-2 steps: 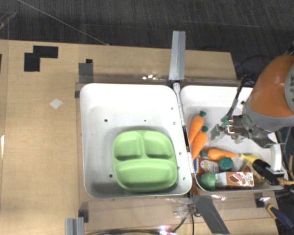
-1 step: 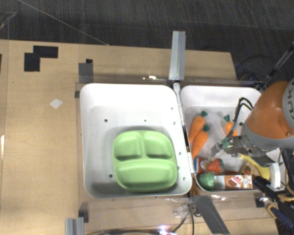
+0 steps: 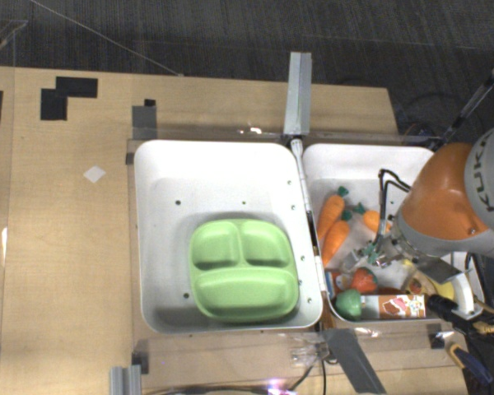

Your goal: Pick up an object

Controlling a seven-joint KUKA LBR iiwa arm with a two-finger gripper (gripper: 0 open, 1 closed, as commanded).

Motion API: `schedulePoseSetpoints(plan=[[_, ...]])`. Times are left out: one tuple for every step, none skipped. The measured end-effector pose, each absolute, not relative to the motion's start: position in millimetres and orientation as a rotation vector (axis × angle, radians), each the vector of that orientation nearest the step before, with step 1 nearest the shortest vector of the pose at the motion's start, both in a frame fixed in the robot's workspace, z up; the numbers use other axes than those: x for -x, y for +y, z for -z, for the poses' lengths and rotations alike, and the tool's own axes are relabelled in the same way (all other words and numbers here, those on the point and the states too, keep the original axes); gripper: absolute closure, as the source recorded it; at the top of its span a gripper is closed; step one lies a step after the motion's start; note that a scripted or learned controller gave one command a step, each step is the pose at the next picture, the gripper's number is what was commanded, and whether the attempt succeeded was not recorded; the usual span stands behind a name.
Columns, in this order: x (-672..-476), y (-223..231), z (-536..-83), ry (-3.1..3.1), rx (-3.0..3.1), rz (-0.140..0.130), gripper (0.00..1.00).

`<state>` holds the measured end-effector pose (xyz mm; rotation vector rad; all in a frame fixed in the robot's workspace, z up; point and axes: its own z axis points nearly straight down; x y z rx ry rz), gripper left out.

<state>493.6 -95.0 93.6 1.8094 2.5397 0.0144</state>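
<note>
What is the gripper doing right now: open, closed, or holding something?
Gripper: low in the right bin among the toy carrots; open or closed cannot be told, and no object is seen held.

Two bins sit side by side on the bench (image 3: 58,245), separated by a narrow divider rail (image 3: 299,97) that extends away behind them. The left bin (image 3: 160,167) contains a single sectioned tray (image 3: 243,270), lying toward its near side. The right bin (image 3: 329,159) contains a cluster of items: two carrots (image 3: 333,225) lie side by side along its left wall, a round fruit (image 3: 362,281) sits nearer the front, a ball (image 3: 347,304) occupies the front-left corner, and a flat packet (image 3: 402,305) lies just right of the ball along the front wall. The arm (image 3: 449,200) enters from the right above this bin, its gripper (image 3: 377,252) placed over the middle of the cluster, between the carrots and the round fruit.
</note>
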Motion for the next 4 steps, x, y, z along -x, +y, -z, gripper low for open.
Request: schedulePoseSetpoints(plan=[[-495.8,-90.8,-105.0,2.545,-1.809,-0.027,1.0],[-504.8,-35.8,-185.5,2.482,-1.919,-0.006,1.0],[-507.0,-35.0,-196.5,2.485,-1.908,-0.011,1.0],[-488.3,25.3,-311.3,2.334,-2.096,-0.008,1.0]])
